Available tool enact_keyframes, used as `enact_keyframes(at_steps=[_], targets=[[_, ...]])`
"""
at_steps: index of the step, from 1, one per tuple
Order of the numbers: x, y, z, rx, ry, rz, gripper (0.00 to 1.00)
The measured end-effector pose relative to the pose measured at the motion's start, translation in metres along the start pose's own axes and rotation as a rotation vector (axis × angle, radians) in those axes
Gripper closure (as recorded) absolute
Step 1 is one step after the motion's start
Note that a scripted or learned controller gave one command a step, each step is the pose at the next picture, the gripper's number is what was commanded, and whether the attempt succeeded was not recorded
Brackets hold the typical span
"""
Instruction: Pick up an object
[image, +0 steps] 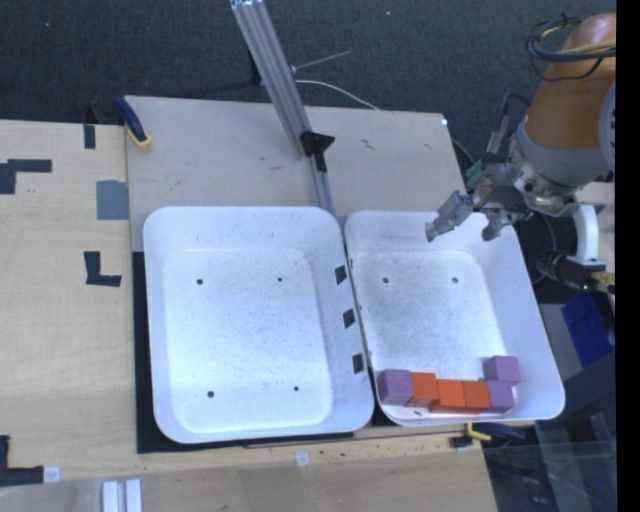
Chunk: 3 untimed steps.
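Several small blocks lie in a row along the near edge of the right bin (520, 300): a purple block (396, 384) at the left, orange blocks (452, 392) in the middle, and a purple block (502, 370) at the right end. My gripper (467, 222) hangs above the far right corner of that bin, well away from the blocks. Its two fingers (446, 217) stand apart with nothing between them.
The left bin (160, 300) sits beside the right one. A slanted metal post (285, 90) rises from behind the bins' shared edge. Black clips (348, 318) line the seam between the bins. A yellow-handled clamp (133, 124) lies at the board's far left corner.
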<state>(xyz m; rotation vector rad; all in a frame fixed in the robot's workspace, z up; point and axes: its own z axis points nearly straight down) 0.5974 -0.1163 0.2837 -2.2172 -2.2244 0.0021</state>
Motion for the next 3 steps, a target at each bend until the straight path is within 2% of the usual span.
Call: enact_keyframes(at_steps=[1,2,3], targets=[[-0.011,-0.043,0.058,0.008,0.001,0.005,0.00],[-0.091,-0.075,0.001,-0.005,-0.005,0.010,0.00],[-0.051,-0.097,-0.051,-0.006,0.000,-0.001,0.00]])
